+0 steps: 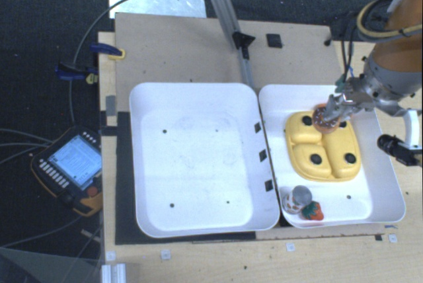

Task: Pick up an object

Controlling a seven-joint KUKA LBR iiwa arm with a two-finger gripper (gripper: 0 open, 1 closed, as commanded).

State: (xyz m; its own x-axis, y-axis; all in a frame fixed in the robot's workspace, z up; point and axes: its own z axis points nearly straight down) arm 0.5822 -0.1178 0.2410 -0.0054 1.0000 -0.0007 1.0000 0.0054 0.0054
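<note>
In the right bin (383, 199) lies a large yellow lumpy object (324, 149) with black dots. At its far edge sits a small brown-pink round object (323, 119). My gripper (335, 109) comes in from the right and hangs right over that round object, at or just above it. In the bin's near left corner lie a small grey ball (301, 195) and a red and green piece (313, 210).
The left bin (195, 156) is bare white with a few small dark marks. Black clips line the divide between the bins (262, 155). A metal pole (225, 4) slants over the bench's far side. A pendant (69, 166) lies off the bench at left.
</note>
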